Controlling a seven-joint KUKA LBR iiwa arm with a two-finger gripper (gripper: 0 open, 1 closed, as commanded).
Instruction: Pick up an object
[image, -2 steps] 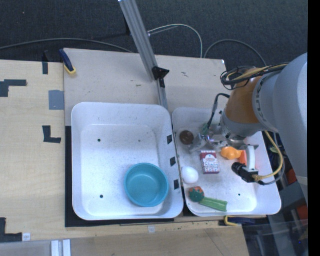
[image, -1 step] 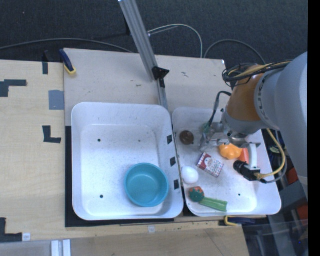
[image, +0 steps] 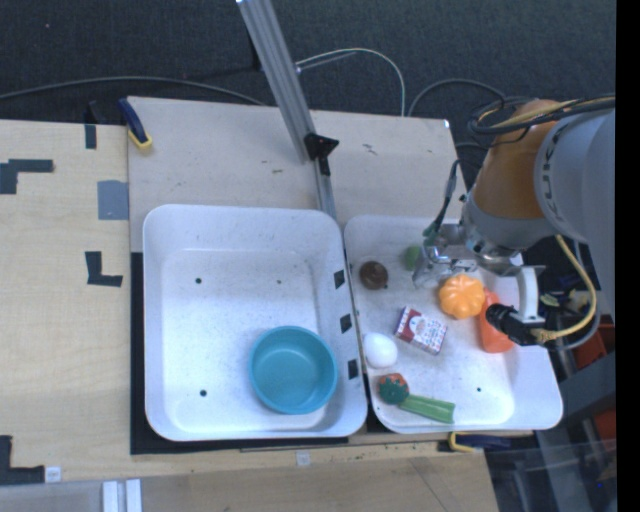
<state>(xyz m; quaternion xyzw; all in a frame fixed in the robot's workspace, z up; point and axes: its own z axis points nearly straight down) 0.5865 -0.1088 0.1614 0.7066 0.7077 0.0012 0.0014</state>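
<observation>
Inside left bin blue bowl, right bin pumpkin, egg

So the bench is a pale, scuffed board, with a lighter wood-grain surface just left of it that has a few dark tape marks stuck on. Two shallow white bins sit side by side on the bench, touching: the left bin and the right bin. Near the back left corner there's a small blue and yellow thing, maybe a clamp, hard to tell
</observation>
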